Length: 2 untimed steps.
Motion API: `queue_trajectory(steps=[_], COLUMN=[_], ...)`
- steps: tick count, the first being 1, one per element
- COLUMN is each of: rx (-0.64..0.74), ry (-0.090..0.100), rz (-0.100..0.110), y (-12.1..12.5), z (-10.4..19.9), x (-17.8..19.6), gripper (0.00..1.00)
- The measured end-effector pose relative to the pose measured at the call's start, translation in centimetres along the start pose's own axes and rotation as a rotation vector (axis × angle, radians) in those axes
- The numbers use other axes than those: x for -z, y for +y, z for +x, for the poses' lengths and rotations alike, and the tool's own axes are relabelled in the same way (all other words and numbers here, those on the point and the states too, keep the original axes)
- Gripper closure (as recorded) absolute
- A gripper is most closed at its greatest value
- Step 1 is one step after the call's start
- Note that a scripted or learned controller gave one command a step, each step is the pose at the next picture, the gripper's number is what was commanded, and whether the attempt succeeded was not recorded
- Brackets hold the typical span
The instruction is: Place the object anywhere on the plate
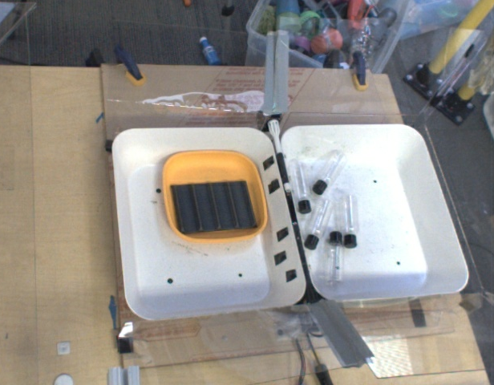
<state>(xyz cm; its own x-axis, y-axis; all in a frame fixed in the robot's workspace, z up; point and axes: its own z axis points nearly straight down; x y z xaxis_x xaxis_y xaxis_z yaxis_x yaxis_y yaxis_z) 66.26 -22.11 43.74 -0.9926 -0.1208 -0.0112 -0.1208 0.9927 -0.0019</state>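
An orange plate (211, 161) with rounded corners lies in the left white bin (199, 287), toward its back. A black ribbed rectangular object (213, 206) rests flat on the plate, covering most of its middle. In the right white bin (399, 215), several clear tubes with black caps (327, 207) lie scattered near the left side.
A ridge with black tabs (281, 211) separates the two bins. Behind them lie a cardboard sheet (207, 87) and a clear box of colourful toys (335, 14). Bare wooden bench (46, 215) stretches to the left. A grey metal bracket (339, 335) sits at the front.
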Motion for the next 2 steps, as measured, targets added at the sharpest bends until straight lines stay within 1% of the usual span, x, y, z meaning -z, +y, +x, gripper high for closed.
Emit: queue_trajectory(steps=[1,2], rx=[0.217,0.377], ry=[0.000,0.000], rz=[-0.001,-0.001], y=[-0.01,-0.04], z=[-0.58,-0.57], x=[-0.01,0.00], gripper=[1.00,1.00])
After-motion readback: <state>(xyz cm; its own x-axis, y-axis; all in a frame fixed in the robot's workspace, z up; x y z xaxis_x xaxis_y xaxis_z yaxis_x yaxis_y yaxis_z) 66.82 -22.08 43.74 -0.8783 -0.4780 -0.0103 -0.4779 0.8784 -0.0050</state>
